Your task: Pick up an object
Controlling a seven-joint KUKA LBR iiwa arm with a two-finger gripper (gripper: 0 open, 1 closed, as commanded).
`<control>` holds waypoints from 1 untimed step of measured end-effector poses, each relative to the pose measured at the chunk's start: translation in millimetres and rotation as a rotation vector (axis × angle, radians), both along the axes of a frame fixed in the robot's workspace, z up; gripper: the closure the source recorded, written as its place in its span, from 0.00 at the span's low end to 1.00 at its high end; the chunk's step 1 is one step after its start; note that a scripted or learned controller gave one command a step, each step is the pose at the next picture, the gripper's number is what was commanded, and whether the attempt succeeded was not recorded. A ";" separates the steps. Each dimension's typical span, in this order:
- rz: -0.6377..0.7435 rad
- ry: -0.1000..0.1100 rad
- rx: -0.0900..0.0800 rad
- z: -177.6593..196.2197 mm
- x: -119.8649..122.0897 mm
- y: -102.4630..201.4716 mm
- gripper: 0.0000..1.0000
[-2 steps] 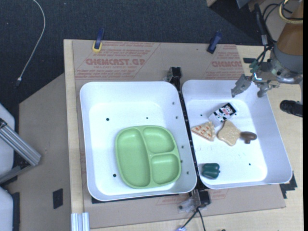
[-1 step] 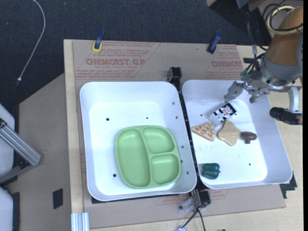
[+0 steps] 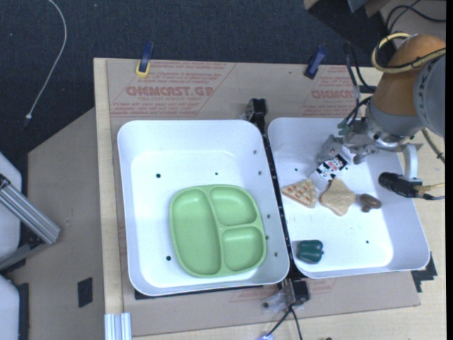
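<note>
Far left of the tool (image 3: 331, 167): glossy green three-compartment plastic plate (image 3: 216, 229) in the left white bin (image 3: 134, 190). Just below the tool: flat tan waffle-textured wedge (image 3: 300, 193), pale bread-shaped piece (image 3: 337, 198), small brown lump (image 3: 369, 203); rounded dark-green pepper-like toy (image 3: 308, 250) lower, apart. Approach step, judging by its hover over the wedge; tool opening cannot be told, nothing seen held; next, descend squarely onto one piece.

The arm (image 3: 414, 83) runs off the right edge, so its upper links are cut away. The gripper (image 3: 331, 167) is too small and cluttered to tell how its fingers stand. Just below it, a small brown lump (image 3: 369, 203) is too blurred to name. The bench's (image 3: 212, 83) lower right corner hides behind the right bin (image 3: 396, 257).
</note>
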State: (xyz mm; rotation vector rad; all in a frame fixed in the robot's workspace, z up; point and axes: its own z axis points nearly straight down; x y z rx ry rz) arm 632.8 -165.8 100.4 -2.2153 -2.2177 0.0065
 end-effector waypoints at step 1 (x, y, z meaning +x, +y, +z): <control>0.000 -0.011 -0.003 16.0 2.9 -0.5 1.00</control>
